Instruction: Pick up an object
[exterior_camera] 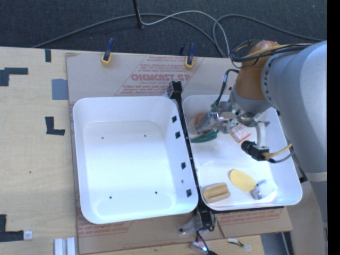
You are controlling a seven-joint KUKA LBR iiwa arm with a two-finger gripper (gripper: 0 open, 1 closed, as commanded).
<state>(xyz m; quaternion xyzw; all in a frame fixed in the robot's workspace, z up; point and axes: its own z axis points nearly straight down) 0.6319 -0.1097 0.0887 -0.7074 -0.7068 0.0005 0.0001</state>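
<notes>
Hanging low over the right bin (287, 193), the gripper (215, 122) sits among a green object (206, 137) and reddish clutter, its grip impossible to judge, so nothing looks lifted yet.

The arm (297, 89) ran off the right edge and covered the right bin's (281, 195) far corner; the gripper (215, 122) was too blurred to read; a green thing (204, 137) and an orange-brown thing (202, 120) lay half hidden beneath it.
</notes>
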